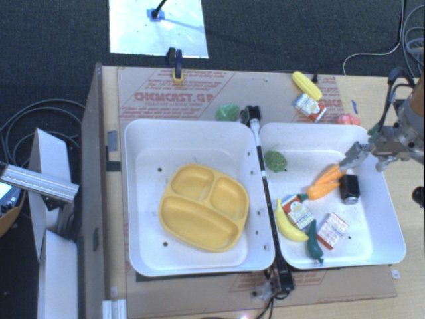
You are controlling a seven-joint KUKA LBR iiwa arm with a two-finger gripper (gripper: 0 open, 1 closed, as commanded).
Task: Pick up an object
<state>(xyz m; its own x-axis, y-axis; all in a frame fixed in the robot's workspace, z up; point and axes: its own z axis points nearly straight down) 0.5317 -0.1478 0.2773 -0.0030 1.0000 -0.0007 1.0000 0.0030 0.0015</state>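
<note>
1. Gripper [354,155] hanging over the upper right part of the right bin [392,228], tilted down and to the left. Can't tell from this angle how wide it's set. Nothing visibly held.
2. Closest candidates: a pair of orange carrots [325,183] and a small black block [349,188], touching each other, just below the gripper. Probably the target, judging by where the tool points.
3. Rest of that bin: green broccoli [275,160] up by the divider, a banana [286,223] with a small red-and-white packet [300,212] lying against it, a second packet [332,230] and a dark teal thing [313,239] near the front wall.
4. Left bin [143,198] holding just a yellow divided plate [204,207]. Flat and wide, so a poor pick for a two-finger grab.
5. Makes sense to go for the right bin: small stuff, on the arm's own side.
6. Risk worth flagging: carrots and block packed so tight that closing on one could nudge the other, or pinch both badly. Rounded carrot likely to roll or slip too.
</note>
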